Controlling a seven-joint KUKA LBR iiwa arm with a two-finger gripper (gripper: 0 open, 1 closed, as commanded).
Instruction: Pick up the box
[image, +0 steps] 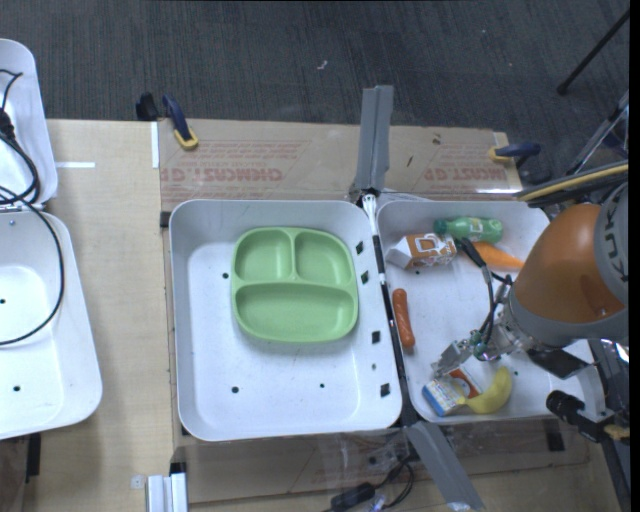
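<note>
Gripper (458, 352) approaching the box (445, 392).
Opening indiscernible; it is hovering at the box's twelve o'clock, risking nudging the touching banana (492, 394) instead.

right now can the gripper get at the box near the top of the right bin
Probably yes. The gripper is low in the right bin, over a small carton by the banana. The box lies uncovered, the hot dog off to its side.

A green three-compartment plate (295, 285) lies in the left bin (200, 400), toward its far edge. In the right bin (440, 310): a hot dog (403, 319) along the left wall, a carrot (494, 256) and green bottle (468, 228) by the far edge, a banana (492, 393) near the front edge.
</note>
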